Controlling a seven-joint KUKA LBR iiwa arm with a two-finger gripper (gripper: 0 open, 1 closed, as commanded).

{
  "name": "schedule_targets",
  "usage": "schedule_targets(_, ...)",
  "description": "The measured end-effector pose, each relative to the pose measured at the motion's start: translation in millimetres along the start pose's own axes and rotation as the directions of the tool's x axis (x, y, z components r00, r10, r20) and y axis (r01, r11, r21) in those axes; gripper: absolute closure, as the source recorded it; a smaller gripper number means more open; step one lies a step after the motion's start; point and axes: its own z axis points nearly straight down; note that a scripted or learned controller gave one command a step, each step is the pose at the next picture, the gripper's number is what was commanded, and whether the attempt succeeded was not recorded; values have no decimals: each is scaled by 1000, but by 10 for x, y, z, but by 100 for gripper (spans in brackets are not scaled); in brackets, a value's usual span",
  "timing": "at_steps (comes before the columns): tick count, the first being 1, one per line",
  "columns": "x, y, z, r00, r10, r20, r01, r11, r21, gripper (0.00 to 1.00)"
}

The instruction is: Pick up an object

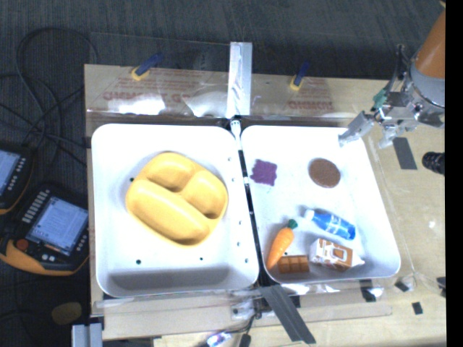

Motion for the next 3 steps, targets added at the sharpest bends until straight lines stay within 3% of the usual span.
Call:
schedule_targets(1, 350, 385, -109, 965, 262, 2, -262, 965, 0, 0)
schedule_targets(2, 173, -27, 1367, 977, 213, 1, -213, 977, 2, 0)
schedule_targets(3, -32, -741, 1841, 991, 134, -2, -134, 991, -8, 0)
